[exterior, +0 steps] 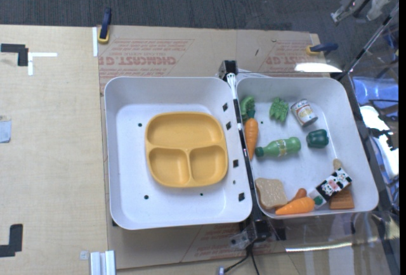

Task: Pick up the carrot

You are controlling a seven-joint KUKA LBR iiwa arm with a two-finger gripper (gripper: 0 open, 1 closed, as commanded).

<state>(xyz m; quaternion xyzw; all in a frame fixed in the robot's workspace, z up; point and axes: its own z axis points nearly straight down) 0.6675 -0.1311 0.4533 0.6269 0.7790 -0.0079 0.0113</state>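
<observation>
The carrot (251,135) lies by the left wall of the right bin (346,140), so the gripper (366,0), open or shut I cannot tell, should come straight down over its middle, missing the green bottle (279,148).

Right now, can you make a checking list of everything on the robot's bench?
Surface: two white bins side by side on cardboard.
Job's things: a carrot by the right bin's left wall; another carrot at its front.
Clutter: yellow divided plate in left bin; green bottle, can, bread slice, green pepper, cow-print carton.
Grippers: nothing seen.
Cables: dark cable at front edge.
Surroundings: blue clamps on cardboard's back edge.
</observation>
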